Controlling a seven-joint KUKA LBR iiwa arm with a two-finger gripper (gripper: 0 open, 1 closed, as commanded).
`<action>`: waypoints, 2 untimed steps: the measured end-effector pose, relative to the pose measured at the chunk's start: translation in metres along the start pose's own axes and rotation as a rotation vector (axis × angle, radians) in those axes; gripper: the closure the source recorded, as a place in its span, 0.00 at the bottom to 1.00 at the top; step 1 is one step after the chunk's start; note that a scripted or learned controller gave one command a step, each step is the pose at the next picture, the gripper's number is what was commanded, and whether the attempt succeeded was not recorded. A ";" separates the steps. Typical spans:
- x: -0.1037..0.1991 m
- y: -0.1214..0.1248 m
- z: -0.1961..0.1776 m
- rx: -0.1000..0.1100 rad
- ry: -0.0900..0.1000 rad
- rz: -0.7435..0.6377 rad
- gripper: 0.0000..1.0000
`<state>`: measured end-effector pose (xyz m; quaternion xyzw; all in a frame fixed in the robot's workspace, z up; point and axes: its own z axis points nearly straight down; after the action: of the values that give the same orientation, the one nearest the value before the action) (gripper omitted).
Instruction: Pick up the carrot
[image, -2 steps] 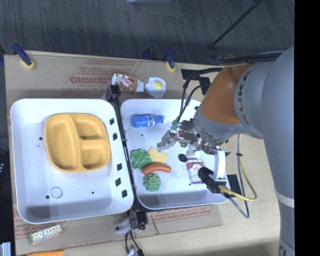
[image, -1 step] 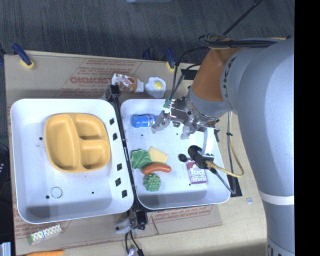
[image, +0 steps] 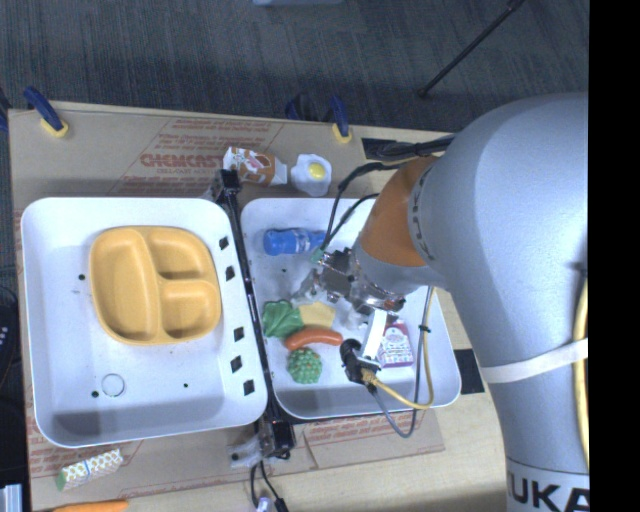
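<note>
likely light, stiff and a bit slick, the small orange plastic carrot (image: 314, 339) lies lower centre in the right white bin (image: 445, 385). best pinched across its middle. whether the gripper (image: 335, 285) is clenched, i cannot tell.

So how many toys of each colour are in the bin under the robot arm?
Blue: 1, the bottle
Green: 2, the leafy vegetable and the broccoli
Yellow: 1, the cheese slice
Orange: 1, the carrot
Red and white: 1, the small carton
Total: 6 that I can see; the arm may hide more.
</note>
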<state>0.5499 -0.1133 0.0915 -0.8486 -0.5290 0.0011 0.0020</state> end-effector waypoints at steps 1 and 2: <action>0.009 -0.025 0.000 0.001 0.001 0.265 0.00; 0.010 -0.025 -0.011 0.004 0.004 0.258 1.00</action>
<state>0.5316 -0.0934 0.1023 -0.9096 -0.4154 0.0010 0.0046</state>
